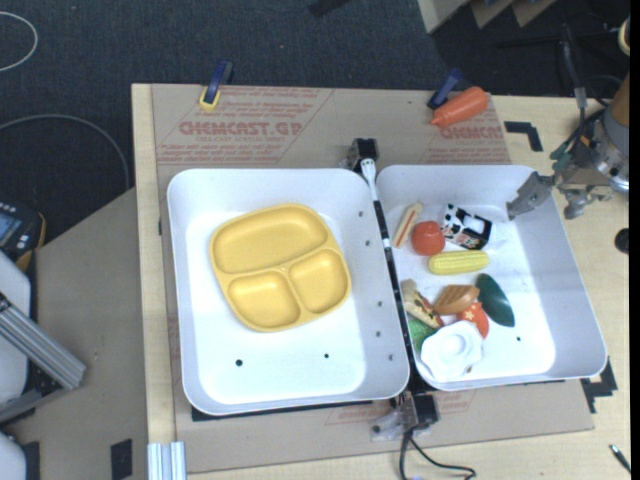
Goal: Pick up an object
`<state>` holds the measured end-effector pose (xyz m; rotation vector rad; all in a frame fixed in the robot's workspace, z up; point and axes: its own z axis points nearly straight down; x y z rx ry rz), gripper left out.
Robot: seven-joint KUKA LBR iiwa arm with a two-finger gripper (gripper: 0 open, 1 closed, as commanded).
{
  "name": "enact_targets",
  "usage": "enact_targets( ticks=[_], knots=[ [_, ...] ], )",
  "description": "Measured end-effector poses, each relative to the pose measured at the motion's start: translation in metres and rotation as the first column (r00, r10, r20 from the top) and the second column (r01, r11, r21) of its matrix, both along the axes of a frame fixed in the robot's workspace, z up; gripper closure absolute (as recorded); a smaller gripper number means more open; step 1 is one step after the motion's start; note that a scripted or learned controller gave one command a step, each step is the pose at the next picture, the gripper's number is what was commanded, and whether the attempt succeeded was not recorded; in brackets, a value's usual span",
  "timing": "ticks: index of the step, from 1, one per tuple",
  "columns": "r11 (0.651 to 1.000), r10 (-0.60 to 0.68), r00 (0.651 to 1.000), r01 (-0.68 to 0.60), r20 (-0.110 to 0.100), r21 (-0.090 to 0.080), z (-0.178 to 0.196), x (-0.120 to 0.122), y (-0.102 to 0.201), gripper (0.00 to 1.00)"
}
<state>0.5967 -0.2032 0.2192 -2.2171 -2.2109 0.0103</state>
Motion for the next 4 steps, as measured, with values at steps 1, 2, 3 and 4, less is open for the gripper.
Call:
enact_targets(
  ticks=[1,2,3,4],
  knots=[
    [1.0,0.003,1.0,-0.003,0.013,-0.003,0.007,0.003,0.0,0.0],
    [1.0,0.003,1.0,-0.003,0.006,-0.001,-0.042,0.011,-0.004,0.0],
    [1.0,0.003,1.0,-0.003,0.008,-0.001,-0.101,0.018,-0.006,0.0],
    [1.0,0.005,1.0,-0.004,0.026,-0.007,-0.112,0.023,-0.007,0.0]
  ],
)
